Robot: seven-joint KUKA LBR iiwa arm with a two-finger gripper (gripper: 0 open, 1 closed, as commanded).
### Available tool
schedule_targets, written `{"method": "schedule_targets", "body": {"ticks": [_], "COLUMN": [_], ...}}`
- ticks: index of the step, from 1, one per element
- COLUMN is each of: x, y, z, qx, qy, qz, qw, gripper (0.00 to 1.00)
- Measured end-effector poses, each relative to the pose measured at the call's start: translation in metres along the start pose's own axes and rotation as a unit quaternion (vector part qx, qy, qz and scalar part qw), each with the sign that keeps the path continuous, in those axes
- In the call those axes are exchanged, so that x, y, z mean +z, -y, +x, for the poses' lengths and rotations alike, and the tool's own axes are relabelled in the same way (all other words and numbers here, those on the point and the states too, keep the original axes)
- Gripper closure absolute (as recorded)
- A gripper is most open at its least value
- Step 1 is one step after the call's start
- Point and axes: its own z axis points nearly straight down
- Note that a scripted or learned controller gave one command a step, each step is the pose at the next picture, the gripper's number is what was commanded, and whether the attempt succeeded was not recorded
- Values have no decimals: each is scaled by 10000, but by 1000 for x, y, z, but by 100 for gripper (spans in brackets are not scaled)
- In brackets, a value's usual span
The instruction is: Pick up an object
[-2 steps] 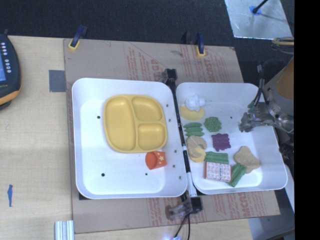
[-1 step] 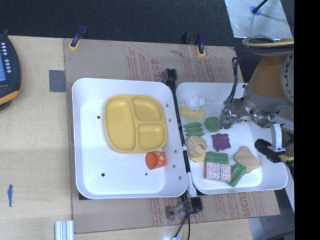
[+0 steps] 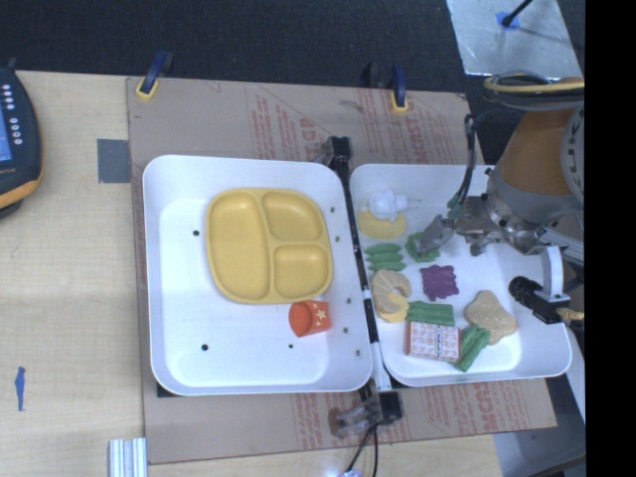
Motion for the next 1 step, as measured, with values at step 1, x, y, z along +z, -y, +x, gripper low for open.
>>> {"method": "schedule_targets", "body": {"ticks": [1], "x": [49], "y": [14], "z": [0], "qx": [10], "qy": [-3], "qz": [26], "qw": [10000], "gripper": [0]}}
